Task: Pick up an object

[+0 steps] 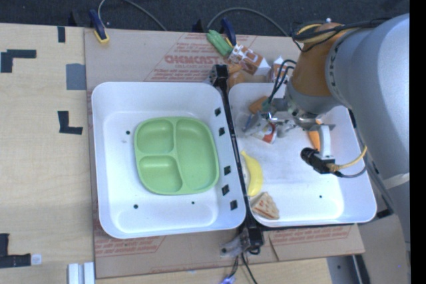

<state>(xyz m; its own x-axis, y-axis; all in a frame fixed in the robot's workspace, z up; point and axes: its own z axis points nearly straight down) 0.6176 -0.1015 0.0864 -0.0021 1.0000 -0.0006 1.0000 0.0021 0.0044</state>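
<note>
An orange-and-red object (268,135) lay just under the hand (271,118), whose grip I cannot tell; neighbouring clutter could spoil the pick.

Grey arm (373,70) reaching from right, wrist bent down-left, low.

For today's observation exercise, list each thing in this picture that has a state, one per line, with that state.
Light green three-compartment plastic plate: flat in the left white bin, nothing on it.
Yellow banana-shaped toy: lying against the right white bin's left wall.
Tan sandwich-wedge toy: lying flat.
Grey gripper: lowered among small items; jaws unclear.
</note>
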